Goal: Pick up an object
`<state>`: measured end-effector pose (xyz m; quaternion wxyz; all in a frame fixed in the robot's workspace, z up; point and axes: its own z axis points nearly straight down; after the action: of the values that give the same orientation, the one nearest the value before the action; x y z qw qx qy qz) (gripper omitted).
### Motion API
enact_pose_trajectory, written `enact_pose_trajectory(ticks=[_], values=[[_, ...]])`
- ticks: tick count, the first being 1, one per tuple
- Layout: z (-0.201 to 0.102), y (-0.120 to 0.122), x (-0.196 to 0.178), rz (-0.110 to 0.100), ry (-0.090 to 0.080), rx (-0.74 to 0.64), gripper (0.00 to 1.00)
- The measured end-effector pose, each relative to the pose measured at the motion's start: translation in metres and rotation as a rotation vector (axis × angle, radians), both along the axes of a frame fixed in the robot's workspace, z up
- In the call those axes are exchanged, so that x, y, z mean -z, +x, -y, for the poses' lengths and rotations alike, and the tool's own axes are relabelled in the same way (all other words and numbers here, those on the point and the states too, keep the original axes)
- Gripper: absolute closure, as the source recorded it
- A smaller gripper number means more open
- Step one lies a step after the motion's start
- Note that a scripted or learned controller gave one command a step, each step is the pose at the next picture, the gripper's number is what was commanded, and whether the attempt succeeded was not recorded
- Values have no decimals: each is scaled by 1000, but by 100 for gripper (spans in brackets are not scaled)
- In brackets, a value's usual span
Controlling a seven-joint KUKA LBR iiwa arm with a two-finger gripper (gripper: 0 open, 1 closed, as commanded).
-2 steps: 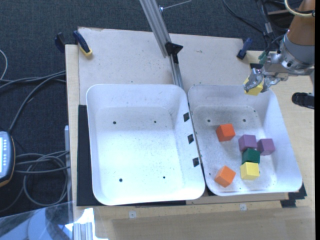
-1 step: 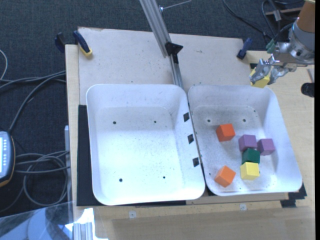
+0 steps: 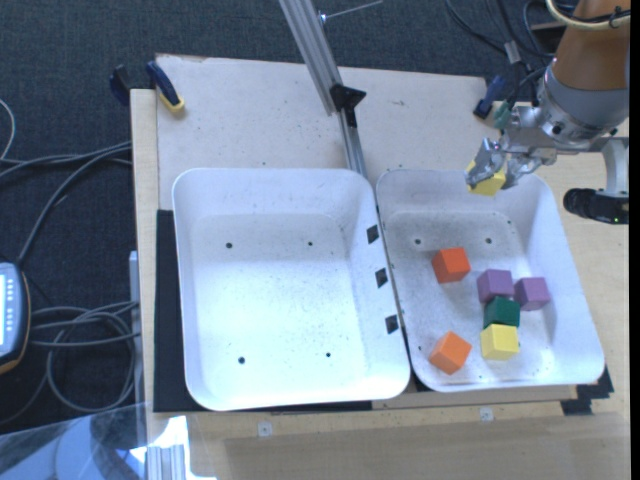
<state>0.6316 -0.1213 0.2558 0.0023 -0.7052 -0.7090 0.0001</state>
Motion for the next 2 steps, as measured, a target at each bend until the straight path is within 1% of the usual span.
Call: enact_pose_trajectory(ticks=[1, 2], values=[[-47, -12, 6, 0, 0, 0, 100], [-99, -38, -2, 0, 0, -1, 100]])
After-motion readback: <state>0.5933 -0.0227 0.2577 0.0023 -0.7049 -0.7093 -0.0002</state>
